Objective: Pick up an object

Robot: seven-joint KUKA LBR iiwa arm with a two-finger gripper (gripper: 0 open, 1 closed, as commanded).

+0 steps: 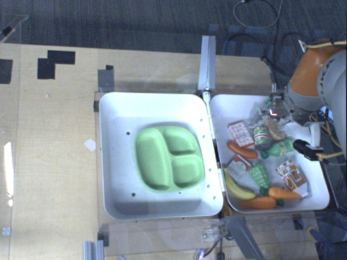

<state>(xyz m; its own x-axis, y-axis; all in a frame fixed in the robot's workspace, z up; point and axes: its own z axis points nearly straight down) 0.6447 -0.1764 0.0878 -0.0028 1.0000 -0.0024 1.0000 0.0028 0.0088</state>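
Observation:
The right bin (320,199) holds a heap of toy groceries. Among them are a small can (262,137), a red sausage (242,150), a banana (237,188), a carrot (283,193), a green knobbly vegetable (259,174) and a red-and-white carton (240,132). My gripper (274,114) reaches down at the bin's far right part, just above and to the right of the can. A brownish item (276,129) lies right below it; I cannot tell if they touch.
In the left bin (116,199) lies a green divided tray (169,157). A metal divider (206,64) runs between the bins at the back. A patterned packet (289,173) and an orange item (259,202) lie near the right bin's front. Cables trail behind the arm.

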